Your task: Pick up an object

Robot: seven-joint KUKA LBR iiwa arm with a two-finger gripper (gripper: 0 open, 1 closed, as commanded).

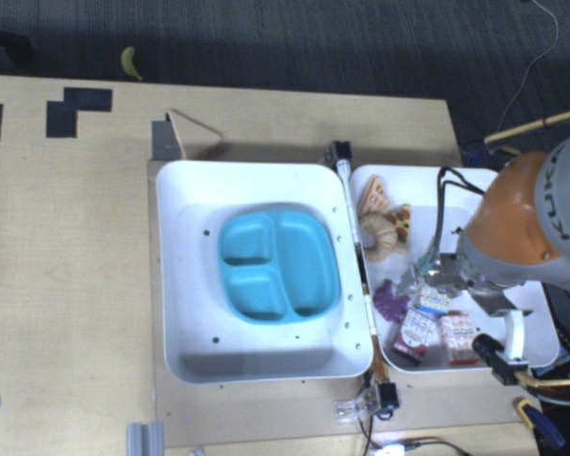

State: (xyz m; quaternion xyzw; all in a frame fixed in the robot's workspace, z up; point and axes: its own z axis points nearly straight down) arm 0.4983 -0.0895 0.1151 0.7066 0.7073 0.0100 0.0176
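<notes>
When closing on a pick in the right bin (413, 180), treat the gripper (435, 272) as unverified: set low over the bin's middle clutter, nothing seen clamped in it, its opening hidden under the arm (513, 217) and impossible to call wide or narrow. Confirm the opening before descending.

Select the nearest target, the small printed packet (435, 300) lying just below the gripper in the camera view. Centre over the packet's flat face, align across its shorter side, and descend straight to avoid dragging neighbours. Expect crowding: second packet (416, 329) touching or nearly touching at lower left, red-patterned packet (459, 335) just beside at lower right, purple object (391, 300) near on the left.

Judge the target as thin, light and probably slippery: lying flat, pale with blue and red print, edges partly blurred. Lift slowly and check for a real hold before travel.

Further out, note the tan object (380, 237) and the ribbed shell-like piece (373, 198) toward the bin's upper left, apart from the target. Beyond the shared rim, disregard the left bin (185, 255) holding the blue divided tray (277, 264).
</notes>
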